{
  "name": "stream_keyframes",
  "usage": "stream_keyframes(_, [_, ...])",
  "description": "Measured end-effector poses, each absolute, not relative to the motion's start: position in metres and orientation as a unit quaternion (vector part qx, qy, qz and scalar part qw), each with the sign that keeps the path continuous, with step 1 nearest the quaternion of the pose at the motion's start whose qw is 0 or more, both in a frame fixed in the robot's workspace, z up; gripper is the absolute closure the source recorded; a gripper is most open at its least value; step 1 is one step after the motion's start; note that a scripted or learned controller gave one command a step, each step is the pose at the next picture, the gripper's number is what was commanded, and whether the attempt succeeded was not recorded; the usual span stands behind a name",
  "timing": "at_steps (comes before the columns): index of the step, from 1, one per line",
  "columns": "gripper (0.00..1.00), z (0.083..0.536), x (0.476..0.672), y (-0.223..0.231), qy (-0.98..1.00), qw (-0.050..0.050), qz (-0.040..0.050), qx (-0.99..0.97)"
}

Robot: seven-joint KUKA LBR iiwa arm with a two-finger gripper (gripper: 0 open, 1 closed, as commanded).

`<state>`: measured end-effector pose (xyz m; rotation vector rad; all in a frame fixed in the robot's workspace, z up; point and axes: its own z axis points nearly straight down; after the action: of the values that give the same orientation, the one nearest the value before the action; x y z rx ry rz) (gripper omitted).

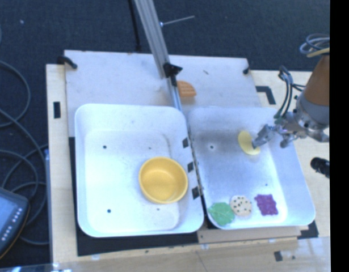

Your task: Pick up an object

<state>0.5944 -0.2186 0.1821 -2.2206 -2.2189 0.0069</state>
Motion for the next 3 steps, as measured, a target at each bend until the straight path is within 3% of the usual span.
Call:
stream_keyframes(1, [0.00,0.120,0.596,-0.224,-0.706,0.001,0.0022,-0.708])
stream_keyframes(2, [1.00,0.135,0.598,-0.225,-0.706,-0.003,-0.0008,-0.708])
stream_keyframes(3, [1.00,0.200,0.598,-0.225,-0.708,-0.004,-0.0019,-0.706])
